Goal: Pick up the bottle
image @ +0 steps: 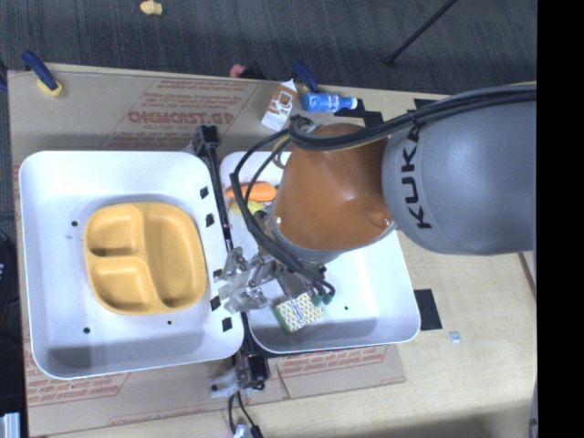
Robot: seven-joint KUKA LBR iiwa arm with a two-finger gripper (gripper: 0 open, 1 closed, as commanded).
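Left bin [36,245], white and shallow, sits on the counter's [109,108] left half over printed cardboard. Inside it: a yellow divided tray [146,255] with three compartments, lying flat, roughly centred in the bin, nearer its left wall. Blue clamp [41,73] at the counter's far left corner.

Between the bins, a black cable [217,199] runs along the seam from the far edge toward the near edge.

Right bin [397,286], white, touching the left bin; most of it hidden under the arm. Gripper [248,286] down at the right bin's near left corner, just beside the seam. Metal parts and wires visible there; can't tell if the fingers are apart or together, nothing clearly seen between them. Small green patterned packet [299,312] lies just right of the gripper, near the bin's near wall. A bit of an orange item [262,191] peeks out at the bin's far left, partly covered by cables.

Orange band [333,190] and grey KUKA link [465,172] cover the bin's centre and right side.

Bottle [327,103]: blue, lying on its side on the counter beyond the right bin's far edge, outside both bins, well apart from the gripper. White label card [279,108] just left of it.
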